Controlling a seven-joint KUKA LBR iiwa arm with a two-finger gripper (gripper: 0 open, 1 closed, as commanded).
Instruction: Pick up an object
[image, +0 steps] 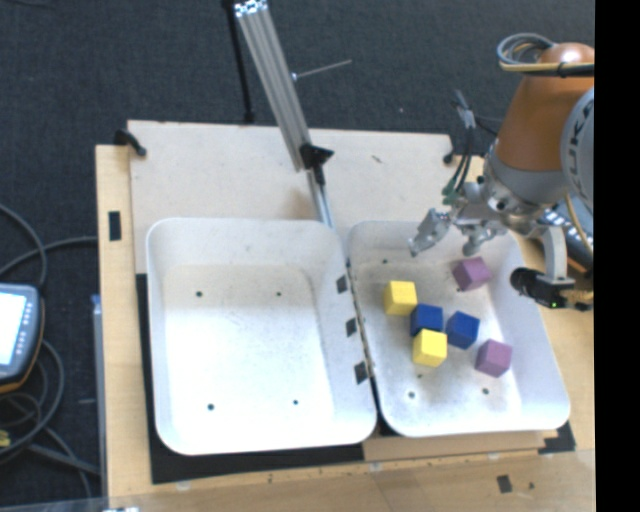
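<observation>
The right bin (530, 400) holds several small cubes. Two yellow cubes (402, 295) (431, 347), two blue cubes (427, 319) (462, 329) and two purple cubes (471, 272) (493, 357) lie in its middle. My gripper (455, 232) hangs over the bin's far edge, just above and left of the upper purple cube. Its fingers (432, 232) stand spread apart with nothing between them.
The left bin (160, 300) sits beside the right one on the wooden bench (220, 160). A slanted metal pole (280, 90) rises from between the bins' far corners. A handheld pendant (15, 330) and cables lie off the bench's left side.
</observation>
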